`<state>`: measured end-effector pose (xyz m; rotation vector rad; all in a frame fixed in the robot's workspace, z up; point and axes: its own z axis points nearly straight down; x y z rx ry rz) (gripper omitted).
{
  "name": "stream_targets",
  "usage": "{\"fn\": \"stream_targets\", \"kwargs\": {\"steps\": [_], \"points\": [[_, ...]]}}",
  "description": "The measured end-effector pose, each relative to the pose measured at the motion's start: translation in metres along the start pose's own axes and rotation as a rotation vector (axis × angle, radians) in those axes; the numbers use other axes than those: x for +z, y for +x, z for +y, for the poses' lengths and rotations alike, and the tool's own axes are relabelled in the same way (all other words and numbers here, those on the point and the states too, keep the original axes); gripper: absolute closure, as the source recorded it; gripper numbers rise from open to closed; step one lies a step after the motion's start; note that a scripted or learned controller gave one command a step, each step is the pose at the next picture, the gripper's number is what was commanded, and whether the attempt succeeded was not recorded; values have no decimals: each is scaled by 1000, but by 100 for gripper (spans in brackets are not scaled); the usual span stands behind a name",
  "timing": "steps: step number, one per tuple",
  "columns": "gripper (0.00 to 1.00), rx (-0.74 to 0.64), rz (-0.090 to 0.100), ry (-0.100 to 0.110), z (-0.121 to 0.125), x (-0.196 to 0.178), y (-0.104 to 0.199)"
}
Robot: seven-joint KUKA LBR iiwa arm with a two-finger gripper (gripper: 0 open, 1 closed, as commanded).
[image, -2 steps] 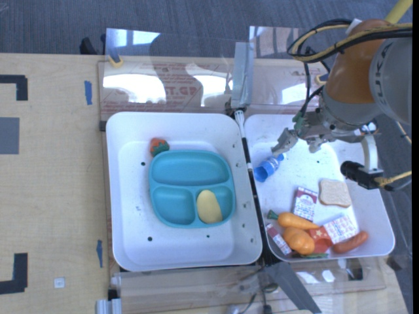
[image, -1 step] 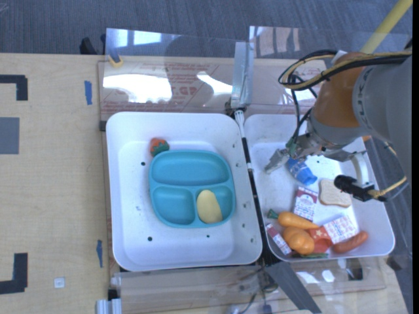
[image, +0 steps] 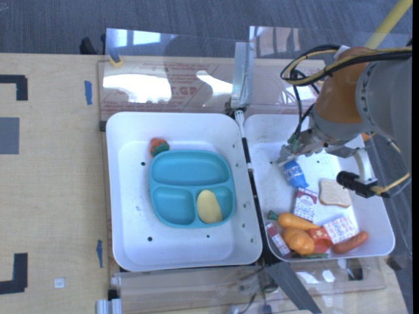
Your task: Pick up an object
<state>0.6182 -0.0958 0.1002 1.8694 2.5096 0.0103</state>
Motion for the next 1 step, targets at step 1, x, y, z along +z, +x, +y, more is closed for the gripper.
{"fn": "stream_targets", "kwargs": {"steps": [1], "points": [[100, 26, 4, 1, 59, -89, 55]]}}
